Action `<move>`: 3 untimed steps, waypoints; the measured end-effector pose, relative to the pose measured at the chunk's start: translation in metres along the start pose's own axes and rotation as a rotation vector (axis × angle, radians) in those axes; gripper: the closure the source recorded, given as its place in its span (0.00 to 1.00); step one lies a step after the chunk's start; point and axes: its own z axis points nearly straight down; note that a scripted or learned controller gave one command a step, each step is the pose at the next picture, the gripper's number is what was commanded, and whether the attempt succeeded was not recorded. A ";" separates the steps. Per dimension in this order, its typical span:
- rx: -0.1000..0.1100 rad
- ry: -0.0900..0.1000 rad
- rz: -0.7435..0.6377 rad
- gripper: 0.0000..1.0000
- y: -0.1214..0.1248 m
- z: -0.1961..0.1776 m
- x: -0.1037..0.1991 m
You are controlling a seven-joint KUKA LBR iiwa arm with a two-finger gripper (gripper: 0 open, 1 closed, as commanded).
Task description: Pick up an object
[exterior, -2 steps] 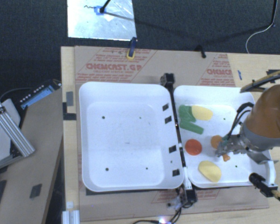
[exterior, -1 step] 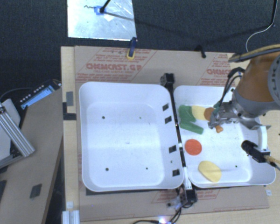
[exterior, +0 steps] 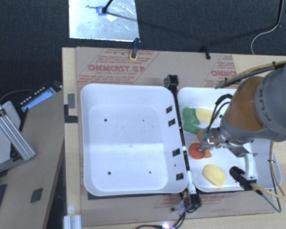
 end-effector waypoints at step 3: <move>-0.014 -0.001 -0.004 1.00 0.066 -0.279 0.083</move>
